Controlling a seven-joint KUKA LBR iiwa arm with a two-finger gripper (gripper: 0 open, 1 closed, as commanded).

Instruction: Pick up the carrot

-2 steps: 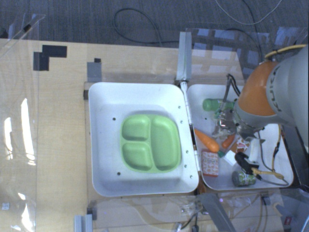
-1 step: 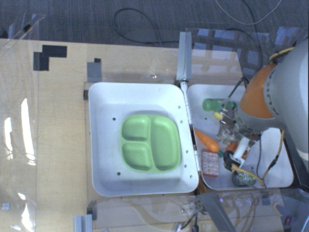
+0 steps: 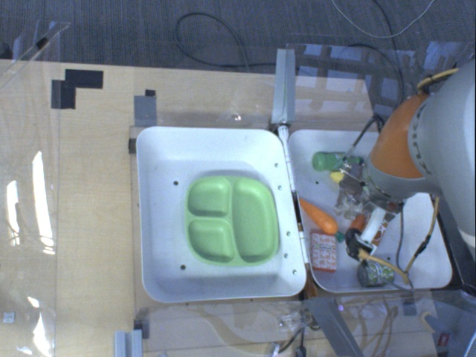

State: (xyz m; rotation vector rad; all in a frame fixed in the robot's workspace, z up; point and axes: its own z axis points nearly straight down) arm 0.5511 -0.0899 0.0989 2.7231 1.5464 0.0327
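The orange carrot (image 3: 318, 216) lies slantwise on the floor of the right bin (image 3: 435, 270), close to its left wall. My gripper (image 3: 348, 198) hangs over the middle of that bin, just right of the carrot's upper end and above it. The grey arm with its orange band (image 3: 396, 151) reaches in from the right behind it. Nothing of the carrot shows inside the gripper.
A green three-part plate (image 3: 232, 219) sits in the left bin (image 3: 160, 199). In the right bin lie a green item (image 3: 327, 161) at the back, a red and white packet (image 3: 323, 250) below the carrot, and a dark round object (image 3: 375, 274) at the front. Cables trail beside the gripper.
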